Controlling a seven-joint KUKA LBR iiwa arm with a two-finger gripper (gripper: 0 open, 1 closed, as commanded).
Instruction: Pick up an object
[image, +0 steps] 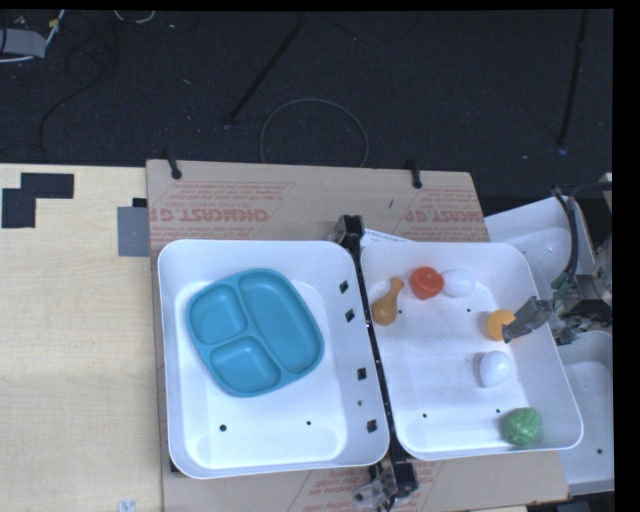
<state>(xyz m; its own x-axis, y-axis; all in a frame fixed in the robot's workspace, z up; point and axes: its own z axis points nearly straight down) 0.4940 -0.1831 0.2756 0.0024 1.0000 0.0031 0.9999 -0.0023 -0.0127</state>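
Green ball (521, 426) sits nearest us.
We see the gripper (522, 322) beside an orange piece (500, 324); its grip we cannot tell.

Two white bins (190, 440) are sitting on brown cardboard (300, 205) printed with reddish lettering. A turquoise plate (255, 330) is lying in the left bin. In the right bin (440, 400), a tan drumstick (387, 303), a red ball (426, 282), a white lump (458, 283), an orange piece (500, 324), a white egg (494, 369) and a green ball (522, 426) are showing. The bench (70, 350) at left is looking pale wood with black (35, 195) and grey patches (131, 230).
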